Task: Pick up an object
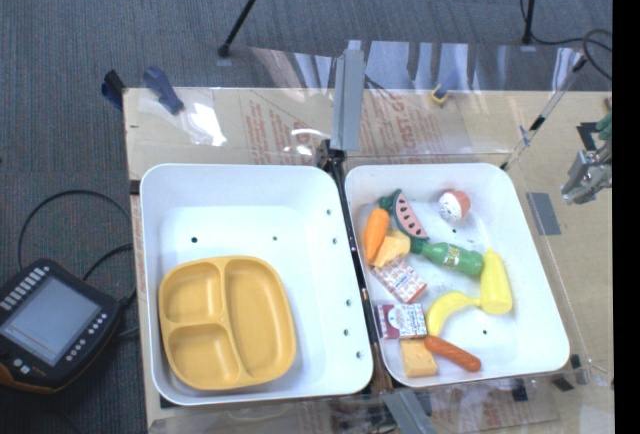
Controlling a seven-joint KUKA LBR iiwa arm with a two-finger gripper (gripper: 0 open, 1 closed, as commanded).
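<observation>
1. The toy food is sitting in the right bin (530, 222), crowded toward that bin's left wall and middle; no single piece is singled out, and nothing is being lifted.
2. Taking the green bottle (452, 258) as the landmark: it is lying on its side at the centre of the pile, neck pointing left.
3. Just left of the bottle, a cheese wedge (392, 249) is touching a carrot (374, 233), and a watermelon slice (408, 214) is leaning above them.
4. Above and a little right of the bottle, a red-and-white round piece (454, 206) is sitting apart from the rest.
5. At the bottle's right end, a yellow corn-like piece (496, 283) is lying nearly upright in the view.
6. Below the bottle, a banana (447, 309) is curving, with a pinkish packet (401, 279) to its left and a dark red carton (402, 321) under that.
7. Farthest below the bottle, an orange block (418, 357) and a sausage (453, 353) are touching near the bin's front wall.
8. Well left of the bottle, the left bin (180, 197) is holding a yellow divided plate (228, 323).
9. Far right of the bottle, outside the bin, the gripper (583, 178) is hovering at the frame edge; whether it is released or clenched I cannot tell, and nothing is showing in it.
</observation>
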